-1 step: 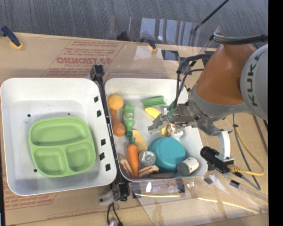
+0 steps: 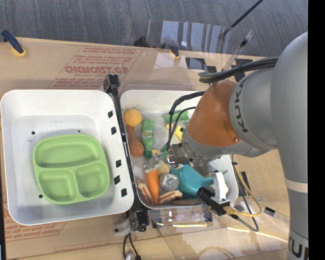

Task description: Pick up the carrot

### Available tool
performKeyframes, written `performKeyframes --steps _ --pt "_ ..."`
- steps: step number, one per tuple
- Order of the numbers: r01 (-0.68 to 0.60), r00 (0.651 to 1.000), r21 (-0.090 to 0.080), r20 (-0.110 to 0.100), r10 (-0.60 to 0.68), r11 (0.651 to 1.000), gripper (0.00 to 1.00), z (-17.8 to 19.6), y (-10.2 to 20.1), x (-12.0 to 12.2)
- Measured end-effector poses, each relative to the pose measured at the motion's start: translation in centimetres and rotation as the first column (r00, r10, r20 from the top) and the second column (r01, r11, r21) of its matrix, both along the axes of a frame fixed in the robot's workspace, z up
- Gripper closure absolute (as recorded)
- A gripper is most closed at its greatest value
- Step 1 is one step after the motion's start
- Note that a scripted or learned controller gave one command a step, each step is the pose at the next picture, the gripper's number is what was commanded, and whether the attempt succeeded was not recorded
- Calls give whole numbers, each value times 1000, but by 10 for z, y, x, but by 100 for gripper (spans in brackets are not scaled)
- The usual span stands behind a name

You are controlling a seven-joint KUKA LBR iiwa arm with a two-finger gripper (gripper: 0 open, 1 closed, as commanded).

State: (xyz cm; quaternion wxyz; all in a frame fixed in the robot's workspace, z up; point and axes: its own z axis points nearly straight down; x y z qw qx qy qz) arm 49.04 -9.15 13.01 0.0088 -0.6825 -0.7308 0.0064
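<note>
2 shallow white bins sit side by side on the bench. The left white bin (image 2: 16, 161) holds a light green plastic divided plate (image 2: 71, 168) with 3 compartments, lying flat toward the bin's near side.

A black divider strip with clips (image 2: 119, 140) runs between the 2 bins.

The right white bin (image 2: 146, 97) holds a cluster of small items. Near its left wall lies a round orange-yellow ball (image 2: 132, 117), and just below it a brown oval object (image 2: 136, 147). Beside these stands a small green plastic bottle (image 2: 147, 135), lying lengthwise along the bin. A yellow object (image 2: 177, 130) shows partly under the arm.

The orange tapered carrot (image 2: 153, 181) lies in the near part of the right bin, with a second slim orange piece (image 2: 144, 190) just to its left and a small silver can (image 2: 170, 182) touching its right side. A teal rounded plastic object (image 2: 190, 180) lies just right of the can.

The grey arm with its orange band (image 2: 219, 115) reaches in from the right and hangs over the middle of the right bin. The gripper (image 2: 170, 155) is low over the clutter, just above and to the right of the carrot, but whether its claw is spread or closed cannot be told, and nothing is seen held in it.
</note>
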Motion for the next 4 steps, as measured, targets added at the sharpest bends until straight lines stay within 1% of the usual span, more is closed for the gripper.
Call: performKeyframes --steps 1,2,3,4 --pt "386 921 25 49 -386 922 0 -16 -9 2" --pt "390 919 2 64 -389 921 100 -4 -23 2" --pt "455 890 -2 20 -455 890 100 -38 -1 -12" --pt "700 714 -5 11 -700 714 100 61 44 -9"
